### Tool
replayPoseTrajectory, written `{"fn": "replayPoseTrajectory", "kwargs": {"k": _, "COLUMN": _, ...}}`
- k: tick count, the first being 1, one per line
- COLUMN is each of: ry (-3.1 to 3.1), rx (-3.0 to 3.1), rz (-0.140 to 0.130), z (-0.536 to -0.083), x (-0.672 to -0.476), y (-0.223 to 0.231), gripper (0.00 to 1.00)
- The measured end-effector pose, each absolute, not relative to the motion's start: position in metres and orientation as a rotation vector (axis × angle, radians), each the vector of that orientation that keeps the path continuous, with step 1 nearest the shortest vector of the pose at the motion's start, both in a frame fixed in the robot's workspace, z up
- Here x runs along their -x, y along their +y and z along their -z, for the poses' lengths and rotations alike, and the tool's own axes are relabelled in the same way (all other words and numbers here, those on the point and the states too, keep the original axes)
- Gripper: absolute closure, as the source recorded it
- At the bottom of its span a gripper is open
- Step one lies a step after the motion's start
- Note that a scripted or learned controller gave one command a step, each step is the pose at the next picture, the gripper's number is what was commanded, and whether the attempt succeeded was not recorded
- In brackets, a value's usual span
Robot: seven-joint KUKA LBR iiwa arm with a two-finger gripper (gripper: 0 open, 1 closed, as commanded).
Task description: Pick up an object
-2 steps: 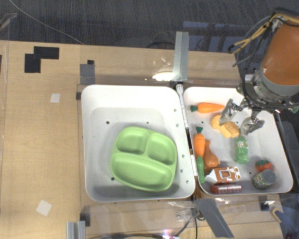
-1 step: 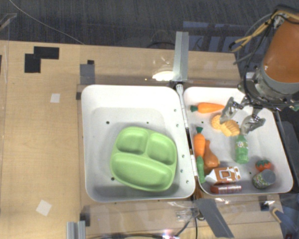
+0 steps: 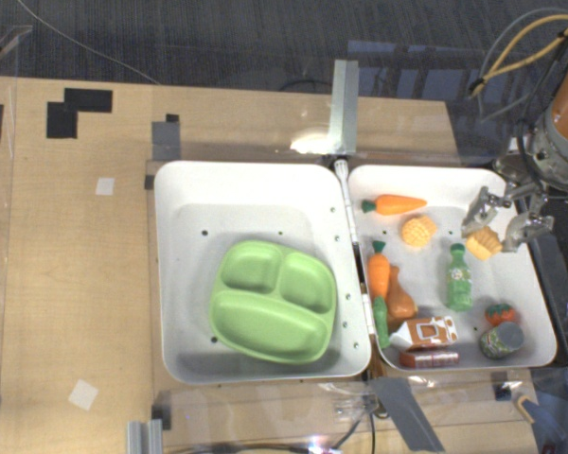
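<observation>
Camera view: looking down at a slant on a wooden table (image 3: 66, 282) that carries two shallow white bins side by side.
Left bin (image 3: 189, 197): holds one light green divided plate (image 3: 273, 301) with three compartments, lying toward the near right part of the bin.
Right bin (image 3: 454, 183): crowded with small toy foods and containers.
Arm (image 3: 563, 135): grey, reaching in from the right, with yellow cables looping above it.
Pincer (image 3: 500, 223): over the right bin's far right part, its two metal fingers spread a little apart with a small yellow toy (image 3: 484, 243) sitting between their tips; whether the fingers actually press on it, I cannot tell from here.
Yellow toy: ridged, corn-like, close to the bin's right wall, right of the green bottle (image 3: 459, 277).
Carrot (image 3: 398, 204): orange with a green end, lying crosswise near the far wall.
Round yellow-orange fruit (image 3: 417, 232): bumpy, just below the carrot.
Second carrot (image 3: 379, 270): standing lengthwise along the left wall, beside a brown piece (image 3: 400, 301).
Orange-and-white carton (image 3: 431, 331): lying flat near the front, with a dark red bar (image 3: 429, 357) just in front of it.
Grey round can (image 3: 502, 340): in the near right corner, with a red-and-green toy (image 3: 500, 313) touching its far side.
</observation>
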State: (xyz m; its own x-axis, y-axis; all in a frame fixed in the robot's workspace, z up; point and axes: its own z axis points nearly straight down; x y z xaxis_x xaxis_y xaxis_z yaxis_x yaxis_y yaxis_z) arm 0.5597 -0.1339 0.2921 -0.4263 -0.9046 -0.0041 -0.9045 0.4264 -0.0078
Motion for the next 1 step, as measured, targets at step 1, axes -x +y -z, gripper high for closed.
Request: {"fn": "replayPoseTrajectory", "kwargs": {"k": 1, "ry": 2.406, "rx": 2.010, "rz": 0.006, "z": -0.2774, "x": -0.6041, "y": -0.2058, "gripper": 1.00}}
